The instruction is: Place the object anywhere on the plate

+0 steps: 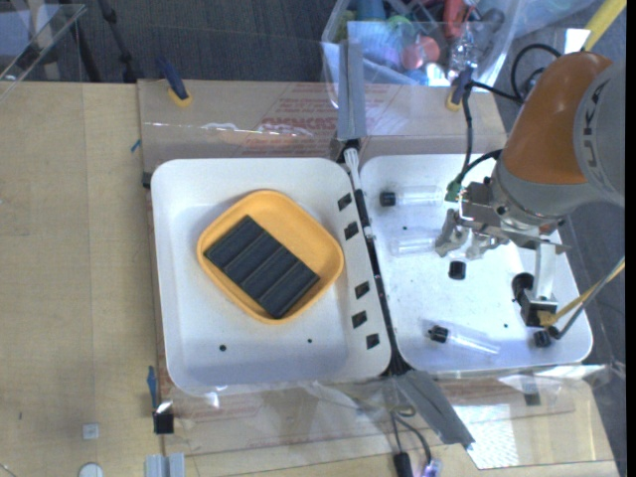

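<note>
Syringe (463,340) below hand (459,249)

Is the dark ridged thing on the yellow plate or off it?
On it. The dark ridged thing lies flat in the middle of the yellow plate, inside the left bin, with yellow rim showing around it.

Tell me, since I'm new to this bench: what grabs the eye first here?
The yellow plate in the left bin, with a dark ribbed slab lying on it, stands out most. Next comes the arm's orange band at the right, above the right bin, where the gripper hangs over a few small dark pieces.
</note>
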Robot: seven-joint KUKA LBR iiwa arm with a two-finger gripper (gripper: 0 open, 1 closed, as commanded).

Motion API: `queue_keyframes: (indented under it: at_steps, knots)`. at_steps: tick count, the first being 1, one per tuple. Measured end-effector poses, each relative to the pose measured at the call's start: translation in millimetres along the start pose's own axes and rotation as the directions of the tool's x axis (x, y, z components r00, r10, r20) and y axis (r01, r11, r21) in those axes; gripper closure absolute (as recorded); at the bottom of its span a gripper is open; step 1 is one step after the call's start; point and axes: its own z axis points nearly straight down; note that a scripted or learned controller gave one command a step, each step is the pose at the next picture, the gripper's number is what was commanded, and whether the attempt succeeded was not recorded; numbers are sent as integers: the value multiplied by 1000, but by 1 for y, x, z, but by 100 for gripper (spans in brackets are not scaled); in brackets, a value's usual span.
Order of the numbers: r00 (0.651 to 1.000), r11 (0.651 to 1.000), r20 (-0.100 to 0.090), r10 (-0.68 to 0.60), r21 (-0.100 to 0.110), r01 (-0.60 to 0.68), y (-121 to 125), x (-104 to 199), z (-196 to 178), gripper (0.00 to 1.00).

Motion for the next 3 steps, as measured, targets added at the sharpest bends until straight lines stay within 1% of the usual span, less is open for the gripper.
queue_keyframes:
  at_steps: [1,2,3]
  knots:
    - [990,990,0,-140,-3,140,47,28,15,100]
    - [977,977,-2,-214,2,214,33,52,15,100]
    - [977,977,-2,-214,1,214,33,52,15,0]
